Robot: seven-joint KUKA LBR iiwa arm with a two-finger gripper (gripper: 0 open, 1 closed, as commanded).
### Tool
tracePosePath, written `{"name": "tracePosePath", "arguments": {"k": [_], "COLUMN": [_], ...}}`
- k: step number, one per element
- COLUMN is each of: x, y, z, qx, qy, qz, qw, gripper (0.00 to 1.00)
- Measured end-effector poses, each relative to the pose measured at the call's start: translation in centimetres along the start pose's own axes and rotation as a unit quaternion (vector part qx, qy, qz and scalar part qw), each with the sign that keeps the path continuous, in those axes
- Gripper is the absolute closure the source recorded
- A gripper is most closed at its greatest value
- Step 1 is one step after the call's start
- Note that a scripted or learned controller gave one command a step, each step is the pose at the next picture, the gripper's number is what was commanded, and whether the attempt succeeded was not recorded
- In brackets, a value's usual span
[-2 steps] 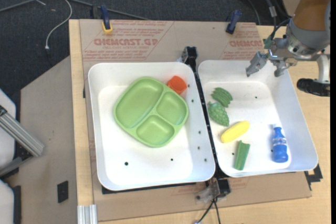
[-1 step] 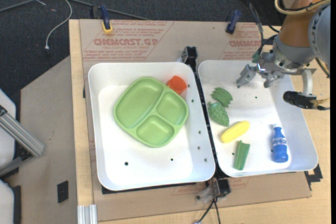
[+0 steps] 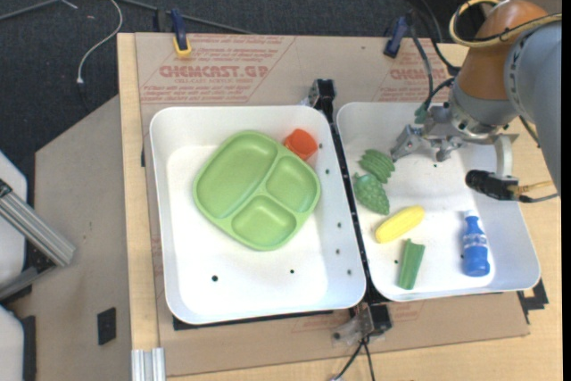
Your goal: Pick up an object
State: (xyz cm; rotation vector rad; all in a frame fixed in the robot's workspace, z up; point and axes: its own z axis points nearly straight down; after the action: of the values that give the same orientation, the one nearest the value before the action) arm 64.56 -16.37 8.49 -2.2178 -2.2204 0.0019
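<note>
- Jaws: could not tell how wide they stood, metal parts at the wrist too tangled to read; saw nothing held between them. Hung low over the far half of the right bin point(image 3: 526, 268), just beside the upper leafy green piece point(image 3: 376, 163), touching or not unclear.
- Nearest in the right bin: lay flat a green stick point(image 3: 410, 264) and, well to its right, a blue bottle point(image 3: 475, 247) on its side. Looked loose and apart from each other, so easy enough to close on from above.
- Further in: rested a yellow piece point(image 3: 399, 224), just beside a second leafy green piece point(image 3: 372, 192), with the upper leafy one beyond it. Judged that one the likely target, being closest to the jaws.
- Left bin point(image 3: 178, 281): sat a green divided plate point(image 3: 258, 189) in the middle, with an orange object point(image 3: 302, 143) at its far edge. Well apart from the jaws, so probably not aimed at.
- Farthest: reached in from the right the arm point(image 3: 535, 67), bent down steeply, likely to bring the wrist over the bin.
- Pickup judged not yet done; everything lay in the bins on the bench point(image 3: 268, 67).
</note>
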Motion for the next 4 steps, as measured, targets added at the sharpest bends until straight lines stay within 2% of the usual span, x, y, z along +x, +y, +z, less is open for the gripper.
{"name": "tracePosePath", "arguments": {"k": [1,3,4], "x": [0.0,1.5,1.5], "y": [0.2,-0.6,-0.5], "z": [-1.3,-13.1,-13.9], "qx": [-0.002,-0.005,-0.003], "qy": [-0.001,-0.001,-0.001], "qz": [-0.001,0.0,0.0], "qw": [1.0,1.0,1.0], "gripper": [1.0,1.0,1.0]}}
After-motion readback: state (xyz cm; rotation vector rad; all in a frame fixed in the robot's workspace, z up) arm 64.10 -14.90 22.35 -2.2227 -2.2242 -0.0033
